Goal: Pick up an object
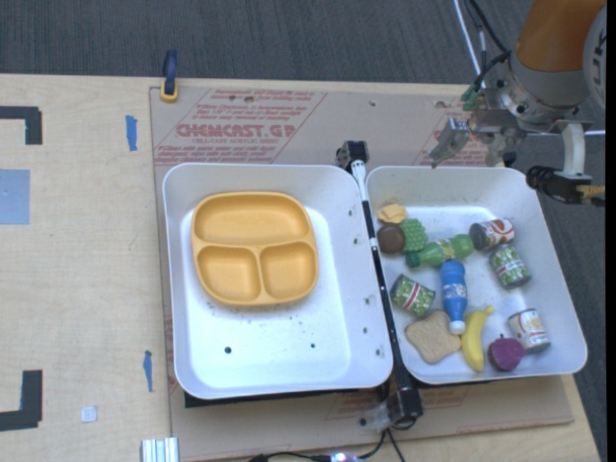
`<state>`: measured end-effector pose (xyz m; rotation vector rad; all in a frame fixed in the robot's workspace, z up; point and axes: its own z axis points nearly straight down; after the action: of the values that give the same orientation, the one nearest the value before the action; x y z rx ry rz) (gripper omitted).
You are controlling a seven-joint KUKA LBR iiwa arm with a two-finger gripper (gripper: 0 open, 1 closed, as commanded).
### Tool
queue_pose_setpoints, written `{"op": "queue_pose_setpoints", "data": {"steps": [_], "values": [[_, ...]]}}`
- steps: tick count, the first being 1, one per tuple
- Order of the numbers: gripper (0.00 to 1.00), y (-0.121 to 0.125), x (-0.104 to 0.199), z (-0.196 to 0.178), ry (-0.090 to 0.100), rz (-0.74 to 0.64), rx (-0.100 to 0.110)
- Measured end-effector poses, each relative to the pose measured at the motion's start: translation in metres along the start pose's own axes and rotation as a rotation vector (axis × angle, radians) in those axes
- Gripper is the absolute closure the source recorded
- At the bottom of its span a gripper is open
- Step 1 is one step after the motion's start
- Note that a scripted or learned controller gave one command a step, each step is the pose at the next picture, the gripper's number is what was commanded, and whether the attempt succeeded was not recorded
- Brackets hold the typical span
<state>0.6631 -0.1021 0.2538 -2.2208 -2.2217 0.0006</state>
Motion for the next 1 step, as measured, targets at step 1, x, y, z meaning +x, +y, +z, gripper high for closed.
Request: {"op": "queue_pose_setpoints", "data": {"steps": [1], "values": [[0.0, -0.0361, -0.0812, 0.1123, -0.001, 0.002, 0.003]]}}
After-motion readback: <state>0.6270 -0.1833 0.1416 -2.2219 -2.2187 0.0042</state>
